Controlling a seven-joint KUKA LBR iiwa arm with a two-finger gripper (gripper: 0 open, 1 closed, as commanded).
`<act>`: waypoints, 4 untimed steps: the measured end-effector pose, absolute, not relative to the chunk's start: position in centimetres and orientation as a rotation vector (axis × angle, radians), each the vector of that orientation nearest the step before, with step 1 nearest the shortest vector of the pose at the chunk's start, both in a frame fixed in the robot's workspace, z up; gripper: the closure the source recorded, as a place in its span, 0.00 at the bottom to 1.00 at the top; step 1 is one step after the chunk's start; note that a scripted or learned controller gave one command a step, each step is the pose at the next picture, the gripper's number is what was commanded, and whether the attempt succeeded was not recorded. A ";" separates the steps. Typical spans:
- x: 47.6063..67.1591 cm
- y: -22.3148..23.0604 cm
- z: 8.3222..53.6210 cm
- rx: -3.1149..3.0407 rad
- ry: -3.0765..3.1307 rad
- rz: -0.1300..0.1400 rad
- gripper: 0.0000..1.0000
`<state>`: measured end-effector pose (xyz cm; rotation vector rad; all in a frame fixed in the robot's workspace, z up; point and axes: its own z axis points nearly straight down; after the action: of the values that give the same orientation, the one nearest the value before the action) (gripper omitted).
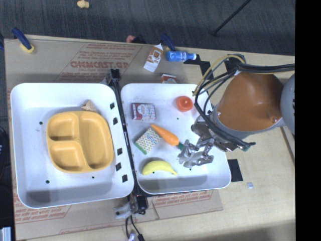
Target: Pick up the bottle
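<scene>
One small blue bottle [179,56] lies on the counter [261,195] at twelve o'clock from my gripper [193,154], looks light and slippery, so I'd grab its middle; finger state, cannot tell.

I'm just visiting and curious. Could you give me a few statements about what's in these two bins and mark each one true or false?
1. The yellow divided plate lies in the left bin. True.
2. The banana lies on that plate. False: it lies in the right bin.
3. The carrot lies above the banana in the picture. True.
4. The tool hovers over the left bin. False: it is over the right bin.
</scene>
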<state>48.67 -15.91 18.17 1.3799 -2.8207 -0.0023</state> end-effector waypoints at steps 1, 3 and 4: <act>48.1 -20.9 20.9 1.651 -2.672 -0.001 1.00; 47.6 -20.4 21.7 2.476 -1.933 -0.003 1.00; 47.6 -11.5 19.0 2.542 -1.843 -0.005 1.00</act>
<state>47.63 -11.50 18.99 2.5421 -1.8432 -0.0049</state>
